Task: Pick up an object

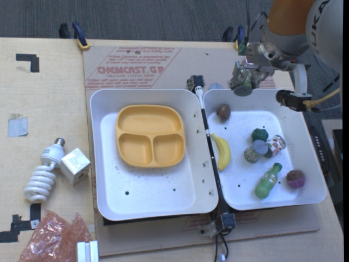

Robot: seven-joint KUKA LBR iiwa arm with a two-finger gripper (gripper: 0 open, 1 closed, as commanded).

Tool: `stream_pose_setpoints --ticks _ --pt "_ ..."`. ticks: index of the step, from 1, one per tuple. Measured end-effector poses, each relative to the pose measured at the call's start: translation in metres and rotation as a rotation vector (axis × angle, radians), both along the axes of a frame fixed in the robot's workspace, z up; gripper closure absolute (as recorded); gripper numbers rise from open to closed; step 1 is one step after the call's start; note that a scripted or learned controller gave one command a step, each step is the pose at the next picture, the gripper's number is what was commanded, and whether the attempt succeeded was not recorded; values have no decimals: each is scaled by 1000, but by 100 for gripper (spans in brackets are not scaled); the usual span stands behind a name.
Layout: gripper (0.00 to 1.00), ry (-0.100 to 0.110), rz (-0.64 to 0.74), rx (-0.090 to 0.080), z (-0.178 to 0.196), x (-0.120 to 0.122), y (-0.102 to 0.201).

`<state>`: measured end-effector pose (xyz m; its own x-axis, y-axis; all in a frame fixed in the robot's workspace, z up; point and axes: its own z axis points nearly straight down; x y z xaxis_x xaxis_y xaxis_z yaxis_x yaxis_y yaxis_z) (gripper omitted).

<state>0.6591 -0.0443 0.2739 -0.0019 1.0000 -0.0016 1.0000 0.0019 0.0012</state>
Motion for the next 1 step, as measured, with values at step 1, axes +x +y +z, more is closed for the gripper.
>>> stream_pose_setpoints --ticks 1 --pt "100 0 0 0 6 0 14"
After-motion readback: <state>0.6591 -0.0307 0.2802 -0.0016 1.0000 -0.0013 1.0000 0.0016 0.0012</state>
